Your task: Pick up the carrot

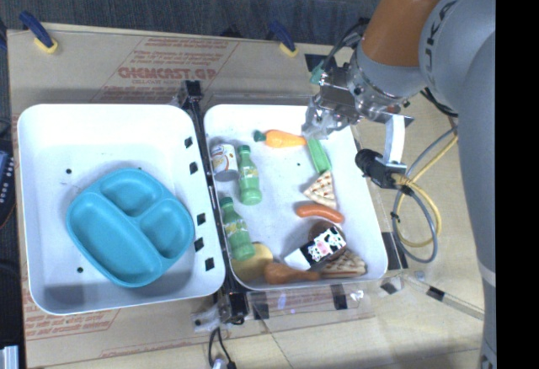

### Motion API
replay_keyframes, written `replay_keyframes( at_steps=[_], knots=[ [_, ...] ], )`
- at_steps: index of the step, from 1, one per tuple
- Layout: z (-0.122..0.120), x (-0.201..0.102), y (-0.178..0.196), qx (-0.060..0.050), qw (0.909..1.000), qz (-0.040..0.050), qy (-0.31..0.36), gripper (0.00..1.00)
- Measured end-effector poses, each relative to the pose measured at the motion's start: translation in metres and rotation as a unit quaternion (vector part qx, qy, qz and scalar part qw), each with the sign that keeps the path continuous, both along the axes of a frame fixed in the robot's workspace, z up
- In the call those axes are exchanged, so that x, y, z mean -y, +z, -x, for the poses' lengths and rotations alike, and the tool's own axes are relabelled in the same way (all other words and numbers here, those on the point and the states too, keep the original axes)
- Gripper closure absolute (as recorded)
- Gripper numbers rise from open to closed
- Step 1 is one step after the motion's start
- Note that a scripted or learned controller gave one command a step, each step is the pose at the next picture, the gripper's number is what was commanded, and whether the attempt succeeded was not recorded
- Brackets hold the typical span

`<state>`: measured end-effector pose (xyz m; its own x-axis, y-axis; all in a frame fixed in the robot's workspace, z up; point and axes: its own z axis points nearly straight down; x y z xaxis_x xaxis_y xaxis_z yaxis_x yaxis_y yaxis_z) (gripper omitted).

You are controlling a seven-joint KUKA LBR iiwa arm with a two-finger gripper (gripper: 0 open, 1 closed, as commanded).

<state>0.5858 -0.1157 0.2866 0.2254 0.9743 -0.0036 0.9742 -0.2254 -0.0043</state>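
Red print on the brown cardboard sheet (168,64) under the bins reads "CHEMCAST GP" in large letters, with a smaller red line above and another below that are too small to read. More red print runs along the cardboard's lower left edge, also illegible. The grey arm (459,30) carries dark lettering on its casing, seemingly "KUKA", partly cut off. The small can (222,158) bears a label too blurred to read.

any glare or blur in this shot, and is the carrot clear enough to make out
In the camera view the lighting is even, with soft shadows and mild sheen on the white right bin; the carrot is small but distinct, orange with a green top; the hand beside it looks slightly soft and cluttered, and the blue tray is sharp enough.
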Motion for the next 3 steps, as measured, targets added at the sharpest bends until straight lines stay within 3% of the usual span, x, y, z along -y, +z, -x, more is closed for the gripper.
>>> replay_keyframes(
  at_steps=[1, 2, 3],
  knots=[
    [0.000, -0.002, 0.000, 0.000, 1.0000, -0.0008, 0.001, 0.00],
    [-0.027, 0.019, -0.155, -0.006, 0.9913, -0.0043, 0.132, 0.00],
    [-0.069, 0.083, -0.185, 0.000, 0.9838, -0.0023, 0.179, 0.00]
  ],
)
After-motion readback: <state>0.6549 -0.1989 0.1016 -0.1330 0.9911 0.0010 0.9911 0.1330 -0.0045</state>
